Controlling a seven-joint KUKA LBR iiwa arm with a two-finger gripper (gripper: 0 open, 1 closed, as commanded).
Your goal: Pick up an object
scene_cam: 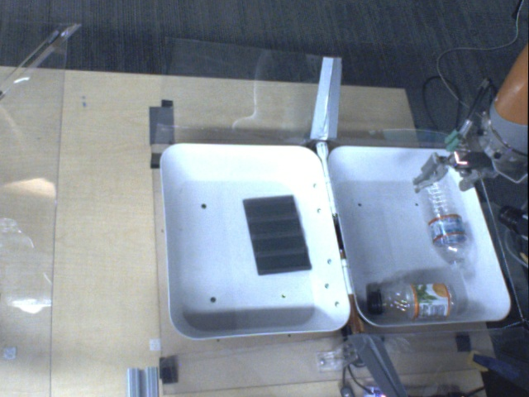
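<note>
- White left bin (pixel 186 222), holding black ribbed pad (pixel 277 235).
- White right bin (pixel 372 213).
- Clear bottle (pixel 446 226), blue-and-white label.
- Near, dark-capped brownish bottle (pixel 411 300), orange, green and white label.
- Pale wood bench (pixel 99 222).
- Grey arm (pixel 508 122), orange band.

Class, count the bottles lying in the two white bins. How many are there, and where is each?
2, both in the right bin: a clear bottle near its right side, and a dark-capped bottle along its front wall. None looks hidden.
</note>
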